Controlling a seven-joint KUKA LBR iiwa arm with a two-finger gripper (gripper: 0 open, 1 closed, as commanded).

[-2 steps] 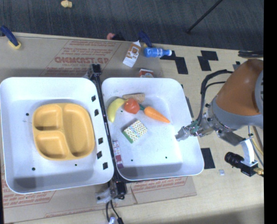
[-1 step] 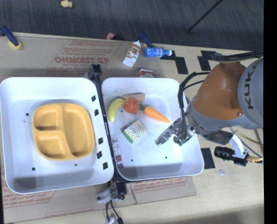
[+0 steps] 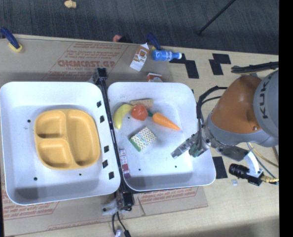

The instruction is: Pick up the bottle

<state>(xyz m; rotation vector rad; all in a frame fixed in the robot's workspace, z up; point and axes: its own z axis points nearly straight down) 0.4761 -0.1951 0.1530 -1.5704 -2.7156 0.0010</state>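
My gripper (image 3: 188,147) hung low over the right side of the right bin (image 3: 198,174), and I could not tell its state from above. The bottle (image 3: 165,56) lay outside that bin, on the bench beyond its far rim, blue, its long axis running left to right. Between us sat the carrot (image 3: 165,121), tomato (image 3: 139,112), banana (image 3: 120,115) and a green box (image 3: 143,138). I judged the far rim the main obstacle.
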